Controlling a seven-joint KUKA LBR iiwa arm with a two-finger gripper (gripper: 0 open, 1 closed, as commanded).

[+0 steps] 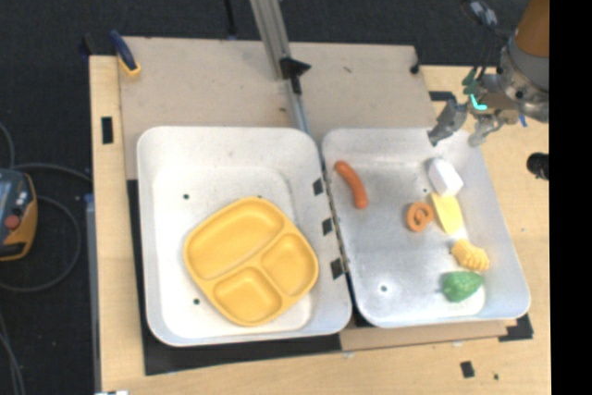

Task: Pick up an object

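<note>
Left bin [166, 153]: yellow divided plate [252, 261]. Right bin [388, 291]: orange sausage [351, 184], white block [444, 175], yellow block [449, 214], pretzel [419, 216], corn [470, 255], green lump [461, 285]. Gripper [462, 127] above right bin's far corner, fingers spread, holding nothing. Nothing picked yet; descent, grasp and lift all left, by my judgement.

A: Where is the arm?
B: It reaches in from the right, orange band up; the gripper [465, 129] hangs low, its two fingers [444, 125] spread apart
</note>
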